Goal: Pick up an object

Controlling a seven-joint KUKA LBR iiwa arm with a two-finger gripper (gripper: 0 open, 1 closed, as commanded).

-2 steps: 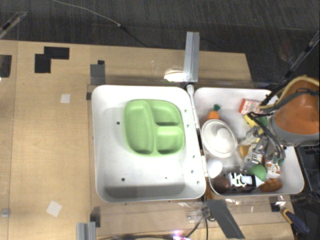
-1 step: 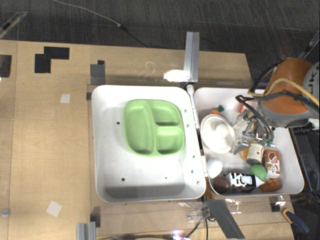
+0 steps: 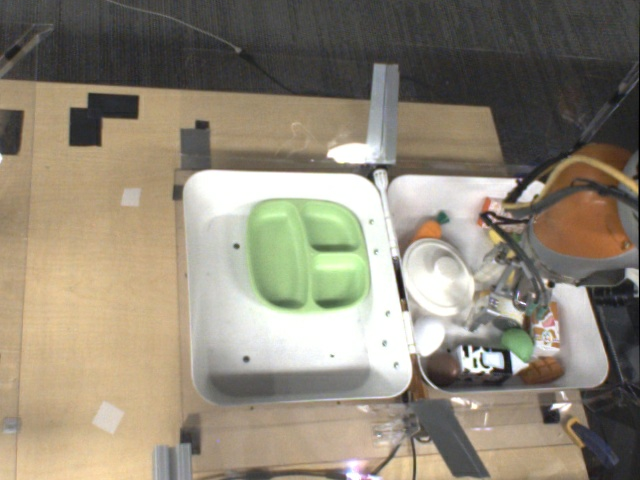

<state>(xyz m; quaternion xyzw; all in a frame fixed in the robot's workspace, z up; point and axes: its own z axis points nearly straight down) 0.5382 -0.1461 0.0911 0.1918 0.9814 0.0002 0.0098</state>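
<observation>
The right bin (image 3: pixel 597 360) holds several small objects. A white bowl (image 3: pixel 437 276) sits at its left, with an orange carrot-like piece (image 3: pixel 431 229) behind it and a small white round piece (image 3: pixel 428 336) in front. Along the front lie a black-and-white item (image 3: pixel 482 360), a green ball (image 3: pixel 517 343), a brown piece (image 3: pixel 543 370) and a red-and-white carton (image 3: pixel 546 330). My gripper (image 3: pixel 492 306) hangs low in the bin, just right of the bowl and above the green ball. I see nothing held in it.
The left bin (image 3: pixel 205 308) holds a green divided plate (image 3: pixel 306 254). The arm's orange band (image 3: pixel 580 230) and cables cover the right bin's far right. A metal post (image 3: pixel 384 118) stands behind the wall between the bins.
</observation>
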